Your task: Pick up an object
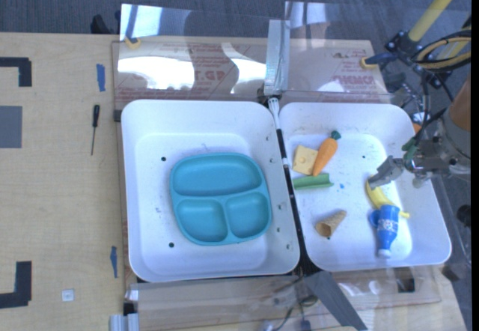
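Reaching in from the right edge of the camera view, the gripper (391, 170) hangs low over the right bin (430, 251), and its grey fingers (385, 171) seem to stand slightly apart with nothing between them, though the view is too coarse here to be sure of the gap. Just below its tip lies a small yellow piece (378, 193), possibly a banana toy, touching or nearly touching the fingers. Directly beneath that, nearer the front wall of the bin, a blue and white bottle (386, 228) lies on its side with its white end pointing away from the gripper. To the gripper's left, a green stick (311, 183) lies flat on the bin floor, and above it an orange carrot (324, 155) with a green top rests tilted against a pale yellow cheese block (303, 159). Lower left of the gripper sits a tan cone-shaped piece (330, 223), well apart from the bottle. Farther left, past the divider, the left bin (142, 127) holds a teal three-compartment plate (220, 197). Both bins rest on a wooden bench (52, 195).
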